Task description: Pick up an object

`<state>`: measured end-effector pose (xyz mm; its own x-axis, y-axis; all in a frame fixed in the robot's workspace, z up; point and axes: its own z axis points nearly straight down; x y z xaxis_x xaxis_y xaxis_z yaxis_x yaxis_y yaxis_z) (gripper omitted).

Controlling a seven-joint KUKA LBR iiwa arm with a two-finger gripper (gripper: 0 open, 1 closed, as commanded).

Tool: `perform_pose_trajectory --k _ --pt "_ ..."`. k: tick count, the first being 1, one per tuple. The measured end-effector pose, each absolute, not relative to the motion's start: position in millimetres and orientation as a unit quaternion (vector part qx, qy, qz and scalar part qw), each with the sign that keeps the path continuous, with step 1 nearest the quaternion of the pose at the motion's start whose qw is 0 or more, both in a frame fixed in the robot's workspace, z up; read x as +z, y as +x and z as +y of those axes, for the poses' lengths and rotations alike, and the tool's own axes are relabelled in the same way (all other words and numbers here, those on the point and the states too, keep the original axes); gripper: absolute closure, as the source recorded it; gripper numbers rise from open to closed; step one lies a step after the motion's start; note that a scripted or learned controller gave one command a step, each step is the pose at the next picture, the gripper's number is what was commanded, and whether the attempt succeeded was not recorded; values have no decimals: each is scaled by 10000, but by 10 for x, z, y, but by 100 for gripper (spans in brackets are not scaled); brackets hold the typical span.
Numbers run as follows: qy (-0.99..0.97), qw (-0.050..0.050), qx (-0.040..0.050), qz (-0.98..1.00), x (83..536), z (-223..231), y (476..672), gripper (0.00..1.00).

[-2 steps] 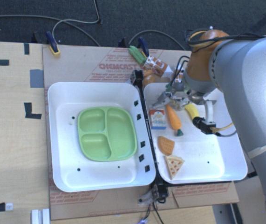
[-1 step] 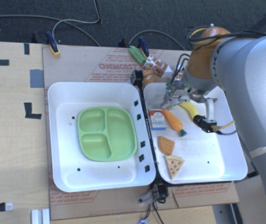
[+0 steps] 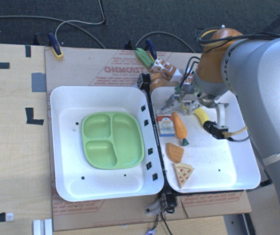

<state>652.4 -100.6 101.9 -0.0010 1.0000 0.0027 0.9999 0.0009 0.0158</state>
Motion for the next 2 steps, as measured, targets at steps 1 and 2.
perform_pose_trajectory --k 1,2 --pt "7068 68 68 7073 919 -1077 6230 0" --pt "7059 74 57 7083 1024 -1078 6233 100"
